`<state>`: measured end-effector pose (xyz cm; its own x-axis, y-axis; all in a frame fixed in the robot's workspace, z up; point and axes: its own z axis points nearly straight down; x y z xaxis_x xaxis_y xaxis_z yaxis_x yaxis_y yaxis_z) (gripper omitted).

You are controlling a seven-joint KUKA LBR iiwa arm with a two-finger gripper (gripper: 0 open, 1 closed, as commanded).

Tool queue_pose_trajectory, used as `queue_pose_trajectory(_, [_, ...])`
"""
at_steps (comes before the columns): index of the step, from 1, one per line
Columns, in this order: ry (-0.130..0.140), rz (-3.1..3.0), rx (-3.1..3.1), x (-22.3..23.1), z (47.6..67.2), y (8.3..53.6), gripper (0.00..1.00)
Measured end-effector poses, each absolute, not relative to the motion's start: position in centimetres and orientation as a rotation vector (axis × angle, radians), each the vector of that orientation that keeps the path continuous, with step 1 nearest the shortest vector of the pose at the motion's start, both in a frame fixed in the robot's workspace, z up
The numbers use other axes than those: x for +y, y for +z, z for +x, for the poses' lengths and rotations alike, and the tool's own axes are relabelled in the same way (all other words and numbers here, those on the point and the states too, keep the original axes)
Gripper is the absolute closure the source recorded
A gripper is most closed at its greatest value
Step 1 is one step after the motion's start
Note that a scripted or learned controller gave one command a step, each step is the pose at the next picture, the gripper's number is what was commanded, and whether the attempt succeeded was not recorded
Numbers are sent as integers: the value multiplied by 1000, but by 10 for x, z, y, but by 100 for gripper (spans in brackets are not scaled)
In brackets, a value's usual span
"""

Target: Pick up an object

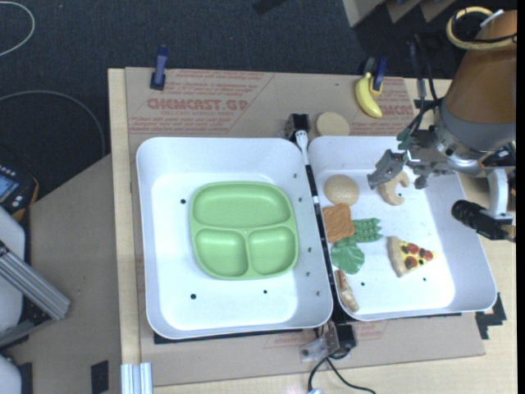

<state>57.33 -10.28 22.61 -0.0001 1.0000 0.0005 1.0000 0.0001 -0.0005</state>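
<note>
In the right bin [459, 290], nearest at six o'clock, lies a pale stick [345, 292]. Above it sit a green leaf [349, 257] and a pizza slice [408, 255] at centre. Further back, at nine o'clock, are an orange slab [337, 221], green beans [367, 229] and a tan bun [341, 190]. The left bin [164, 220] holds a green tray [244, 229]. At twelve o'clock in the right bin the pincer [392, 179] hangs over a small pale item [392, 193], perhaps touching it; whether it is clenched I cannot tell. On the bench [205, 97] behind lies a banana [368, 98].
</note>
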Motion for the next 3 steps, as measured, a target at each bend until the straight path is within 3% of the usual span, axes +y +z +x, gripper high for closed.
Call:
queue_pose_trajectory(1, [7, -2224, -2212, -115, 538, 78, 0])
queue_pose_trajectory(2, [3, -2220, -2217, -123, 486, 85, 0])
queue_pose_trajectory(3, [-1, -2222, -2223, -122, 499, 85, 0])
